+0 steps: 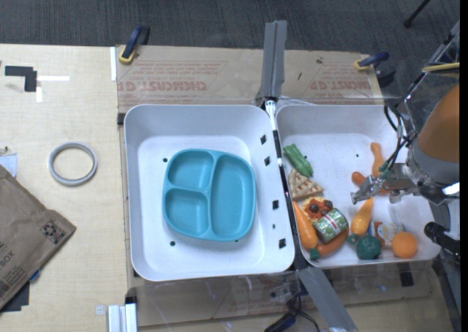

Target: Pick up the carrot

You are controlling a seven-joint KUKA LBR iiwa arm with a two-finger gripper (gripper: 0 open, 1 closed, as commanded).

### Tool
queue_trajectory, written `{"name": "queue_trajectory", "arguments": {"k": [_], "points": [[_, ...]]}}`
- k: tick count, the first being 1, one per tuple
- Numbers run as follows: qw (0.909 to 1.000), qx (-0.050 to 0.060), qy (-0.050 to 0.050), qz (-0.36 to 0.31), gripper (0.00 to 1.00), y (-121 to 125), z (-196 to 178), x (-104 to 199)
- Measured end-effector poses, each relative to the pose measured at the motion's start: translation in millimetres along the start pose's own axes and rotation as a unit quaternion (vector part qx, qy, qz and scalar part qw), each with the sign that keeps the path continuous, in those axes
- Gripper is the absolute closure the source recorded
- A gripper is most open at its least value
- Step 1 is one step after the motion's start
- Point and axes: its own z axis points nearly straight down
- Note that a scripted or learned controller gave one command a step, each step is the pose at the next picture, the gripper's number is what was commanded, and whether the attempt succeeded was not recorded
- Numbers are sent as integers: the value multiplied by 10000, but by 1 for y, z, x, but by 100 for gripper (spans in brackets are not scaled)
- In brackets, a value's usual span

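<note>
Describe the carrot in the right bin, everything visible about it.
The carrot is orange, smooth and plastic-looking, tapering from a narrow upper end to a thicker lower end with a small green top near the bin's front wall. It lies flat along the left side of the right bin, angled slightly. The waffle-patterned sandwich wedge sits just above it, and the green-labelled can rests against its right side. The claw is apart from it, to its right.

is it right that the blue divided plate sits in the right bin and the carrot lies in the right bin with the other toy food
Not quite. The camera view shows the blue divided plate in the left bin, not the right one. The rest holds: the carrot lies in the right bin among the other toy food.
</note>
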Motion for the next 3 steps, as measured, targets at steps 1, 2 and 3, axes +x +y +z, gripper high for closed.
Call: {"name": "queue_trajectory", "arguments": {"k": [1, 2, 3], "points": [[9941, -21, -5, -1081, 0, -20, 21, 23], [9943, -8, -4, -1063, 100, -19, 15, 21], [9979, -10, -11, 643, 100, -33, -74, 71]]}}
